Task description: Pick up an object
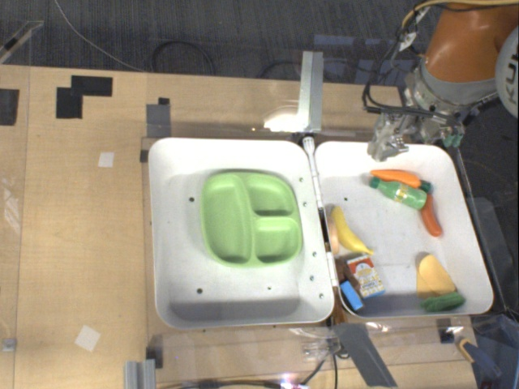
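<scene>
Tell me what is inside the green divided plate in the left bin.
The green divided plate lies in the left bin, and its three compartments show only bare green plastic. The bin floor beneath the plate is covered, so what is under it cannot be seen.

The arm (466,43) shows at 1 o'clock as a rounded orange band over a grey metal wrist. Black cables (388,63) loop off its 9 o'clock side, one with a pale yellowish run near the top. Below hangs the gripper (388,146), silvery grey with small dark fittings.
</scene>
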Robot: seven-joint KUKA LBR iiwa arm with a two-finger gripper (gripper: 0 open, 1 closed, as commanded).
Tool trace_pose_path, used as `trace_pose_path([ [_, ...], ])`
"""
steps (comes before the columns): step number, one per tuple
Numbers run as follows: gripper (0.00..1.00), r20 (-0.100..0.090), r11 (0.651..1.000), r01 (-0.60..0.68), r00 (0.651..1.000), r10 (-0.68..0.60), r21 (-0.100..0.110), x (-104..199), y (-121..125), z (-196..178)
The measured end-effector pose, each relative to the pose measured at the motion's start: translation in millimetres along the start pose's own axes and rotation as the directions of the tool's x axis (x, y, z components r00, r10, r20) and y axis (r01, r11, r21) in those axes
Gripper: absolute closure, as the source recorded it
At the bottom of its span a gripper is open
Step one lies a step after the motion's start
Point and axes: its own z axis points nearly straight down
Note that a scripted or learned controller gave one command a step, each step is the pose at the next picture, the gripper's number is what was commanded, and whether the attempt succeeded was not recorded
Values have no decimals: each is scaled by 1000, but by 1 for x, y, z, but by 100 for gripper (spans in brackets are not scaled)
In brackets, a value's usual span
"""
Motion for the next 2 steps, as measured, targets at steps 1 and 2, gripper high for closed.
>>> trace_pose_path([
  [1, 100, -14, 974, 226, 974, -226, -6, 41, -65, 39],
  [2, 0, -13, 974, 228, 973, -228, -7, 40, -63, 38],
])
